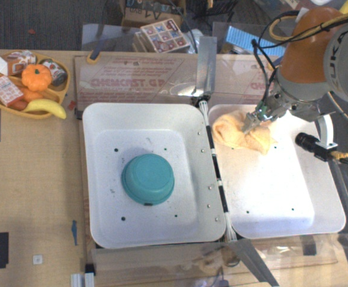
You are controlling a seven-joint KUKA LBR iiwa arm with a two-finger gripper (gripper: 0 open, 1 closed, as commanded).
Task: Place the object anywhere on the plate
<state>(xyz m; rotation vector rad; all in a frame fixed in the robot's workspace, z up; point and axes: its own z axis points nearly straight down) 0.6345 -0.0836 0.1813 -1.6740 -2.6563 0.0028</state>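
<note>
A teal plate (148,179), turned over like a shallow bowl, lies in the middle of the left bin (102,130). A crumpled yellow-orange cloth (237,133) sits at the far left corner of the right bin (281,190). My gripper (250,122) reaches down from the right onto the cloth's right part, its fingertips at the fabric. The cloth rests on the bin floor.
A yellow dish (24,88) with toy fruit, a banana and small boxes stands at the far left of the bench. A cardboard wall (138,82) runs behind the bins. A black cable fitting (311,143) hangs over the right bin's far right side.
</note>
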